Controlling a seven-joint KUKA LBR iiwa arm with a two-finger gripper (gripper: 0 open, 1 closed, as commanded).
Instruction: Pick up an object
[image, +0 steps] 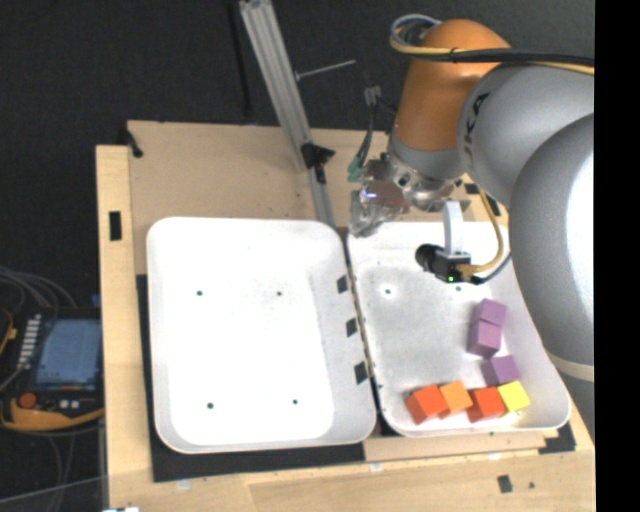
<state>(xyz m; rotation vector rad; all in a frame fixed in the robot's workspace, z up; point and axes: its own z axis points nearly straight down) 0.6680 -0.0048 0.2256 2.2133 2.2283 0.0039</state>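
The arm (520, 170) reaches in from the right, its orange band (440, 85) above the wrist, and the hand (372, 208) sits at the far edge of the right bin (400, 320), close to the divide between the two bins. Whether the hand is wide or narrow I cannot tell (it is small and blurred against the wrist), and nothing is seen held in it.

The blocks lie well apart from the hand, in the near right part of the right bin. A purple block (487, 326) sits by the right wall, with a second purple block (501, 368) just nearer. Along the near wall runs a row: a red-orange block (427, 403), an orange block (456, 396) touching it, a red block (487, 403), and a yellow block (514, 396) at the right end.

The left bin (250, 330) lies beside it on the surface (200, 170). A pendant (55, 365) with a blue screen rests off the left edge.
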